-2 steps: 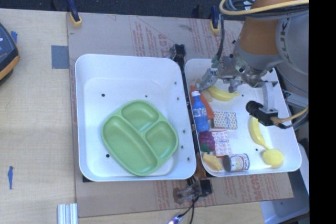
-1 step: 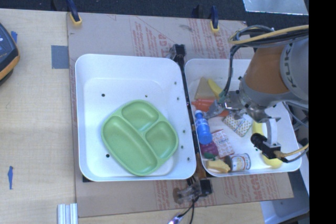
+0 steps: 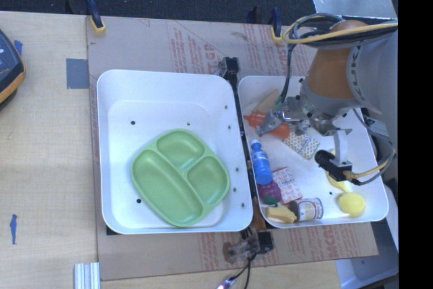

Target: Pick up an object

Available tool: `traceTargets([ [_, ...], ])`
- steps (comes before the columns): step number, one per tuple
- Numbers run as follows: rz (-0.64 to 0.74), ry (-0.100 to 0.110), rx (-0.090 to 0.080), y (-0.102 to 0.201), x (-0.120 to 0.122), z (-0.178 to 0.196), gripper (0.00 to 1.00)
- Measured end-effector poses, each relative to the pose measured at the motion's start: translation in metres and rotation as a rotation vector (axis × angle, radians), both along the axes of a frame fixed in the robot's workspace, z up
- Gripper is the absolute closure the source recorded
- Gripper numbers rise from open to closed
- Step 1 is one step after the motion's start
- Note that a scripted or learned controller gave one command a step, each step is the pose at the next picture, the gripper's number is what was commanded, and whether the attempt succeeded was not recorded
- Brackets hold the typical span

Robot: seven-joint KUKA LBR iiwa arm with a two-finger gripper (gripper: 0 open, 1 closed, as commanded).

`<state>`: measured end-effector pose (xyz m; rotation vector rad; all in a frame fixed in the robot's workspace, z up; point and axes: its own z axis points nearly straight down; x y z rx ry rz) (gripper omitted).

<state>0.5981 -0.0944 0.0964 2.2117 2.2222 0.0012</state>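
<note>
So the arm was reaching in from the right and hanging over the upper part of the right bin, with the hand down low near the bin's back-left area. Honestly couldn't tell if the hand was open or closed, the wrist blocked most of it and the metal bits just blurred together, and I didn't see anything clearly caught in it. Right by it there was an orange thing and a checkered packet, so my guess was one of those was the target, but that's a guess. The rest of the clutter sat lower in the same bin: a blue bottle along the left wall, a small red-and-white packet, a little can lying on its side, a yellow lemon-looking thing and a banana-ish piece at the front edge. The left bin just had a green divided plate in it, well apart from the action. Progress-wise I'd say the approach was basically done but nothing was lifted, so the actual grab and the lift were both left to do.
</note>
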Motion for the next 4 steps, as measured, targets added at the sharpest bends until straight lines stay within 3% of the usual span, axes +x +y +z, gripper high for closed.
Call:
traceTargets([
  [1, -0.003, 0.010, 0.003, -0.005, 0.059, -0.001, 0.00],
  [2, 0.002, -0.003, 0.000, -0.011, 0.029, 0.000, 0.00],
  [3, -0.002, 0.011, 0.004, 0.002, 0.058, -0.005, 0.00],
  [4, -0.001, 0.009, 0.003, -0.018, 0.028, -0.005, 0.00],
])
